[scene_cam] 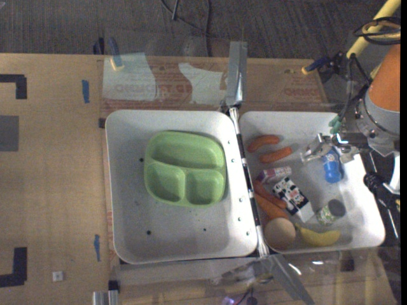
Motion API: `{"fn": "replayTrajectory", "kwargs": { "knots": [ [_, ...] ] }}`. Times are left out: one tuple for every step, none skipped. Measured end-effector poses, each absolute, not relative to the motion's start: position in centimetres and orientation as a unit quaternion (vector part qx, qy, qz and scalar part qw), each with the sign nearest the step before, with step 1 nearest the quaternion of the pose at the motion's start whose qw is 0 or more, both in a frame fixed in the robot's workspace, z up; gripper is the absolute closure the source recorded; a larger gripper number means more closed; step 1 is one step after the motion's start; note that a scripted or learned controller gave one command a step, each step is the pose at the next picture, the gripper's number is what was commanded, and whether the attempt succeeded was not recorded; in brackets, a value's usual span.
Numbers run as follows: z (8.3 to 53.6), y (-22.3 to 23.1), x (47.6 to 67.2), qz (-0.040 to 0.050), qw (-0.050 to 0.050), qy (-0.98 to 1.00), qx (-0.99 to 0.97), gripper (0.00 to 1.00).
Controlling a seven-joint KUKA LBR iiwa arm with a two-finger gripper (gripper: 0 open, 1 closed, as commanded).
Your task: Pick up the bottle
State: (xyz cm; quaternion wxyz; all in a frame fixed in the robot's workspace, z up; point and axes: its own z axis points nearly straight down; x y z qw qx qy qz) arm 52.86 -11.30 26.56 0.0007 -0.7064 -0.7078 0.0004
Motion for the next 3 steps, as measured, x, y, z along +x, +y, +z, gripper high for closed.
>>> {"fn": "replayTrajectory", "kwargs": {
  "knots": [
    [19.8,-17.4,53.1,0.0002,0.001,-0.695,-0.719,0.00],
    [9.2,-19.6,56.5,0.0000,0.004,-0.486,-0.874,0.00],
    [10.2,-19.8,56.6,0.0002,0.002,-0.486,-0.874,1.00]
  ]
}}
